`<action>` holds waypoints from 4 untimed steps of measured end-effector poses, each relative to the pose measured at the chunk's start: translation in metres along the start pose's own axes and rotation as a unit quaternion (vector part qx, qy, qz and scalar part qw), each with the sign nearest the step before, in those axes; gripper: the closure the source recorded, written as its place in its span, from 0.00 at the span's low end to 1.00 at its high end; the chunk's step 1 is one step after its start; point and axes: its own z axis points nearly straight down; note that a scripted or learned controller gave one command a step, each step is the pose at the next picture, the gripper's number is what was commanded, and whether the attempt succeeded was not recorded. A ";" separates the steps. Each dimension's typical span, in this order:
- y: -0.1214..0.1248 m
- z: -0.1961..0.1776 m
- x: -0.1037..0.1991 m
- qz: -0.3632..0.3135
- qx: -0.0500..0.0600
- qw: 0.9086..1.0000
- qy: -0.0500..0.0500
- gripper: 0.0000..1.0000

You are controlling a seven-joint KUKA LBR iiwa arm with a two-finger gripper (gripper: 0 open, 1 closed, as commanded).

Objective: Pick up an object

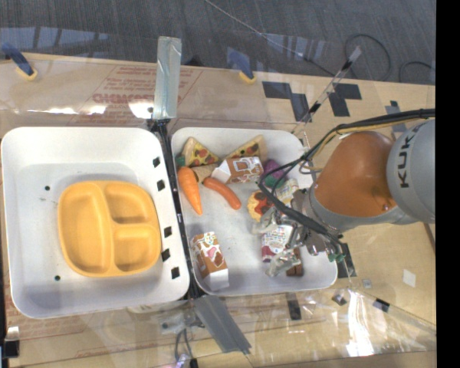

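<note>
The gripper (282, 257) is lowered over a small carton (275, 241) directly beneath; the jaws' state cannot be told.

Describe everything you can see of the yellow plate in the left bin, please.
The yellow divided plate looks like smooth moulded plastic, a rounded rectangle with a raised rim. Low ridges split it into three compartments: one long section along its left side and two smaller sections on the right. All three compartments hold nothing. It lies flat, right side up, turned a little askew, on the floor of the left white bin, about in the bin's middle and apart from its walls. Nothing else touches it.
</note>
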 end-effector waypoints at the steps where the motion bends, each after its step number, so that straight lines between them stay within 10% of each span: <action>1: 0.001 0.001 0.006 -0.002 -0.001 1.000 0.002 0.00; 2: 0.013 0.001 0.007 0.020 -0.002 1.000 0.003 0.00; 3: 0.014 -0.010 0.004 0.016 -0.001 1.000 0.001 1.00; 4: 0.070 -0.128 -0.064 0.073 0.000 0.997 -0.003 1.00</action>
